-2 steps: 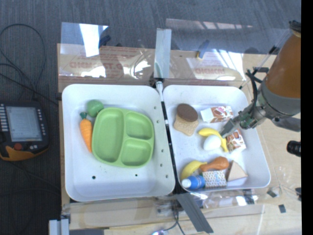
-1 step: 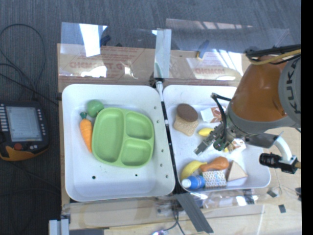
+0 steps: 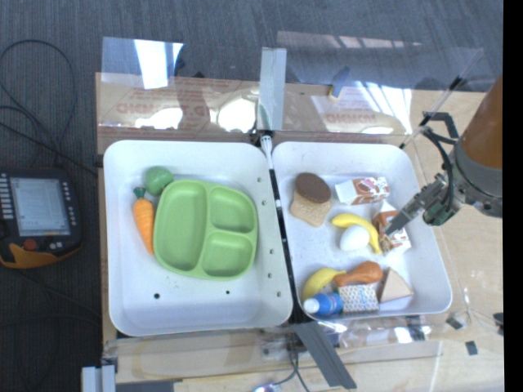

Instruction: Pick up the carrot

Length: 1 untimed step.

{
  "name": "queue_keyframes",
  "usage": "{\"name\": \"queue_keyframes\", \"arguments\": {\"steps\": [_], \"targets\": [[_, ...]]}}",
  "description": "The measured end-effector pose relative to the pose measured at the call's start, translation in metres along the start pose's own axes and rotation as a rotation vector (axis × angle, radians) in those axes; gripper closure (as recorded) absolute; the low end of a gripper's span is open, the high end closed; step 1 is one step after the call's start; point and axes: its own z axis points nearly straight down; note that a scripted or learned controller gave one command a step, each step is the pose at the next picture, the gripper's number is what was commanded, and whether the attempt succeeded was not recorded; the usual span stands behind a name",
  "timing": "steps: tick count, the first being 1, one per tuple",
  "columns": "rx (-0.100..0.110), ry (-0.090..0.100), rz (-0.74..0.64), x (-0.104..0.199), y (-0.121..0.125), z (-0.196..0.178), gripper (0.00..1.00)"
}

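So the carrot is in the left bin, lying right along the left edge of the green plate, pretty much touching it, leafy end pointing away from the camera and tip toward it. Just up from the carrot, at the plate's top-left corner, there's a round green veggie, hard to say exactly what. The plate itself has three compartments and sits roughly mid-bin. The gripper is nowhere near any of that, it's way off to the right of the plate, over in the right bin, with the arm coming in from that side. Its tip is down among the food next to a small red and white packet. Whether it's open or closed, I honestly can't tell from this angle, and I can't make out anything clearly held in it either. Other stuff over there, all right of the plate: a brown cookie-looking thing closest to the divider, a snack box past it, a banana curled over a white egg, and near the front edge a lemon, a blue-capped bottle, a drumstick and a sandwich wedge. Far left of the plate, off the bench, there's a teach pendant on the floor
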Motion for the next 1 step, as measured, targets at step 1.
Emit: {"name": "queue_keyframes", "arguments": {"steps": [1], "targets": [[0.004, 0.010, -0.112, 0.0967, 0.0694, 0.0507, 1.00]]}}
